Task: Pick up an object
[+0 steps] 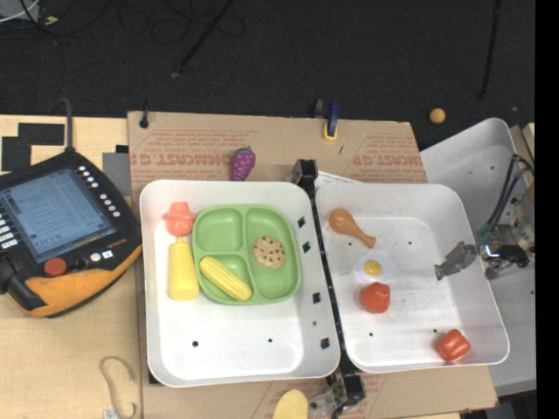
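1. At the bench's near edge, below the seam where the two bins meet, lies a yellow lemon-shaped toy [291, 403], outside both bins.
2. The right bin [397, 363] holds four toys, lying loose and well apart, which probably leaves room to reach each one. A red pepper-like toy [452, 346] sits in its near right corner. A red tomato [376, 298] lies near the bin's middle, with a fried egg [373, 269] just beyond it. A brown drumstick [351, 226] lies toward the far left corner.
3. The gripper [456, 260] reaches in over the right bin's right side, above bare floor, with nothing between its fingers; I cannot tell whether they are parted or closed. The tomato and pepper are the nearest candidates to pick.
4. The left bin [227, 360] holds one green divided plate [229, 231], arranged like a served meal. A yellow corn cob [226, 278] and a cookie [269, 252] each fill a separate compartment.
5. A yellow bottle [182, 271] and a pink toy [178, 220] lie beside the plate's left rim.
6. Beyond the bins, purple grapes [242, 163] rest on cardboard.
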Available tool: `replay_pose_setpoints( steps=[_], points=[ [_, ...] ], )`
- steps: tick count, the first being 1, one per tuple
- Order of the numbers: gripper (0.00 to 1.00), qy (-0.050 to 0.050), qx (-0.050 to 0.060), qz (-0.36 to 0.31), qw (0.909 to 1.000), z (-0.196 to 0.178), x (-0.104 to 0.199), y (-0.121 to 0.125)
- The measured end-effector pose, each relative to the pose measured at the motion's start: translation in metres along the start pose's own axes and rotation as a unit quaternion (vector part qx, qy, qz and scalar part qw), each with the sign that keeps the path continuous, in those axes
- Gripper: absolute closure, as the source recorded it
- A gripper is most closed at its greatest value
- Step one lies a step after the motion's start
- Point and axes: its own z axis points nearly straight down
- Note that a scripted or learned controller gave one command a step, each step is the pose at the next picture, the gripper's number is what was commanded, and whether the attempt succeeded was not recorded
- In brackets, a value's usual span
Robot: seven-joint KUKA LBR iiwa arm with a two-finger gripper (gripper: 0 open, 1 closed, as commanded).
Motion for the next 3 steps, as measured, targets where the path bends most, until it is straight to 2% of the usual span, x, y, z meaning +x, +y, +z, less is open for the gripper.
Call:
replay_pose_setpoints(
  steps=[1,3],
  points=[
    [0.0,-0.001,-0.006,-0.001,1.0,-0.006,0.0,0.002],
    [0.0,-0.001,-0.004,-0.002,1.0,0.121,-0.003,0.002]
  ],
)
